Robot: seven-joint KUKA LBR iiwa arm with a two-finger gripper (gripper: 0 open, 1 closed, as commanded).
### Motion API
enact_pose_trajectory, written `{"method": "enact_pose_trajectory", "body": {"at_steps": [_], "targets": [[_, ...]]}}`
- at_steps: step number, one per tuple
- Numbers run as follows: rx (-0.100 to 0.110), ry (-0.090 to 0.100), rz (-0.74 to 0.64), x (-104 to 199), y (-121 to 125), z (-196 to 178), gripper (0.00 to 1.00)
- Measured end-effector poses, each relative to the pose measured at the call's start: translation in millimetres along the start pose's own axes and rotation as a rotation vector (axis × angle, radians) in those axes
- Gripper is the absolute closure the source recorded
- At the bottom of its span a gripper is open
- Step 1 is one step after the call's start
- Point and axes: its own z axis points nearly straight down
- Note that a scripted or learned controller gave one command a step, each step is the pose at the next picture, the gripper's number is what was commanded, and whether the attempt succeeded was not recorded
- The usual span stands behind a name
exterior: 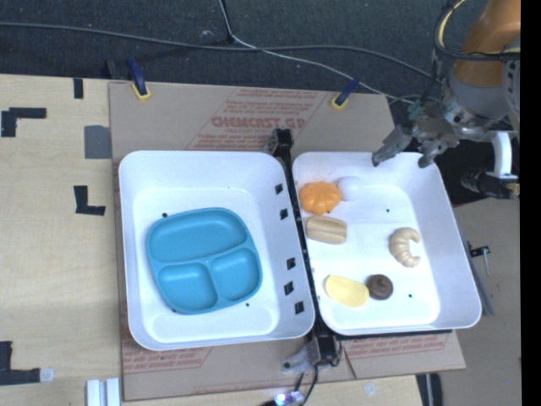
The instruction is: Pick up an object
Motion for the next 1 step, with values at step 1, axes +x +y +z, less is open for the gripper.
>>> {"method": "enact_pose_trajectory", "body": {"at_steps": [1], "targets": [[-0.013,-0.002,-0.003,0.7,2.5,-8.7,0.0]]}}
